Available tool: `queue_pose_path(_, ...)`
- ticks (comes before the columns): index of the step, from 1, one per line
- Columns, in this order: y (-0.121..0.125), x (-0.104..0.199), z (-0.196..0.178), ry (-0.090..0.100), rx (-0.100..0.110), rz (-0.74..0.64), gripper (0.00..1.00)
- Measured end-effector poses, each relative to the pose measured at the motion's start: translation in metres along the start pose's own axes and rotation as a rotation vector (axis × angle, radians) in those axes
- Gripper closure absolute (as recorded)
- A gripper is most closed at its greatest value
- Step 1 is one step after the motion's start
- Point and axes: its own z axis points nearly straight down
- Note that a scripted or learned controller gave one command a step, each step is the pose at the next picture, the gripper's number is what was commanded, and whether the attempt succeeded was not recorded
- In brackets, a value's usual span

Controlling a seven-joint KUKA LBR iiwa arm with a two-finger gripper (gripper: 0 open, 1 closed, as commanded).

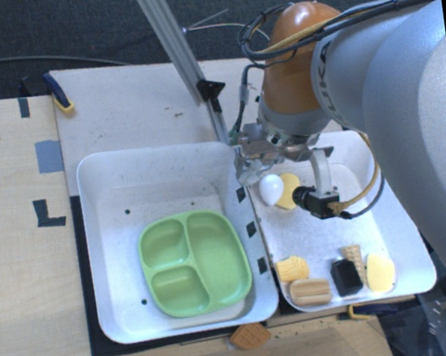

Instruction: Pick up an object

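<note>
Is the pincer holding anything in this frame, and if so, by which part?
Cannot be told. The pincer sits low in the right bin, right above a white egg-shaped object, but the wrist hides any contact.

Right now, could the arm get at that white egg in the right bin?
Probably yes. The gripper hangs right over the white egg in the right bin, and nothing lies on top of it; a yellow piece touches its side.
</note>
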Motion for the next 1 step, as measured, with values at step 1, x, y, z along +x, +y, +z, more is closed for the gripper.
queue_pose_path(1, 0.0231, 0.0379, -0.0132, 0.0, -0.002, 0.001, 1.0)
